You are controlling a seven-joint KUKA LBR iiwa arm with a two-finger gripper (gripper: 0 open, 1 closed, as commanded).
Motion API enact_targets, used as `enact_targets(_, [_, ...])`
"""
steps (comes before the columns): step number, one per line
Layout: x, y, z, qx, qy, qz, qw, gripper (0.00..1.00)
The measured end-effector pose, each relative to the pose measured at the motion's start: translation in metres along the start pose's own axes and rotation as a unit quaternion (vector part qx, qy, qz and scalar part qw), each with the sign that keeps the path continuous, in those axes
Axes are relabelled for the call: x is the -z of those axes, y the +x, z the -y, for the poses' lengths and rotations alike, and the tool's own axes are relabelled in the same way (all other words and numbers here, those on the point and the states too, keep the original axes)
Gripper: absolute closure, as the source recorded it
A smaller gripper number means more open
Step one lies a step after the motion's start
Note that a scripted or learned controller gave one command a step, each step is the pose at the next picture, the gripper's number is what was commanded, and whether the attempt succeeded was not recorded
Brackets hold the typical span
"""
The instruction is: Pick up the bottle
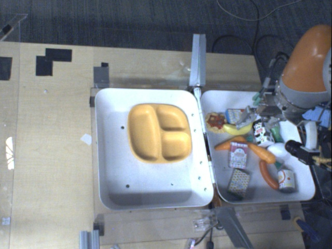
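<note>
Gripper (265,117) low over the right bin (305,190) at frame right, its grip impossible to tell, banana (236,129) and carrot (262,152) lower left of it, yellow tray (158,132) in left bin (111,139)

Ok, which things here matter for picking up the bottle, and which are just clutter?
Job:
- grey robot hand
- bottle: possibly the white rounded piece, too blurred to confirm

Lying about:
- yellow divided plastic tray
- yellow banana
- orange carrot
- red-and-white small box
- small labelled can
</note>
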State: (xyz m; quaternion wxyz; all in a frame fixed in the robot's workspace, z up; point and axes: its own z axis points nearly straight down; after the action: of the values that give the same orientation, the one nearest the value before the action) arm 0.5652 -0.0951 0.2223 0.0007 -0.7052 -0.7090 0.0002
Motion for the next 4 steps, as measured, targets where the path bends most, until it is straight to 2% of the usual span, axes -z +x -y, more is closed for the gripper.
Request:
enact_targets(1, [-0.026, -0.077, -0.002, -0.049, 0.000, 0.000, 0.9988, 0.00])
enact_targets(2, [-0.110, -0.089, -0.030, -0.075, 0.000, 0.000, 0.9972, 0.00])
enact_targets(3, [-0.102, -0.089, -0.032, -0.074, 0.000, -0.001, 0.9973, 1.00])
enact_targets(4, [-0.102, -0.089, -0.032, -0.074, 0.000, -0.001, 0.9973, 0.00])
